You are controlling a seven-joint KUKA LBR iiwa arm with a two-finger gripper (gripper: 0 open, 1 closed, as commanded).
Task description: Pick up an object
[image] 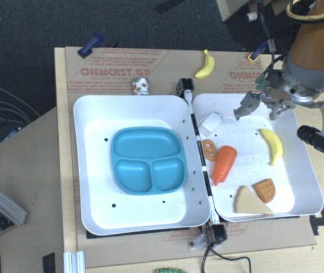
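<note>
Tan and wedge-shaped, a slice of toy bread (248, 201) lies at the near edge of the right bin (307, 169), with a small brown pastry piece (265, 190) touching its far right side. Farther in from the bread, an orange carrot (224, 164) lies tilted near the bin's left wall, and a small pretzel (209, 149) sits just beside the carrot's upper left. To the carrot's right, well apart from it, a yellow banana (273, 145) lies on the bin floor. A white block (210, 122) rests beyond the pretzel, toward the far left corner. Above the far part of that bin hangs the gripper (262, 103), its two fingers spread apart with nothing between them. Left of the carrot, across the divide, the left bin (87, 152) bears a blue compartment plate (148, 159). Beyond both bins, a second banana (205, 66) lies on the cardboard (116, 70).
</note>
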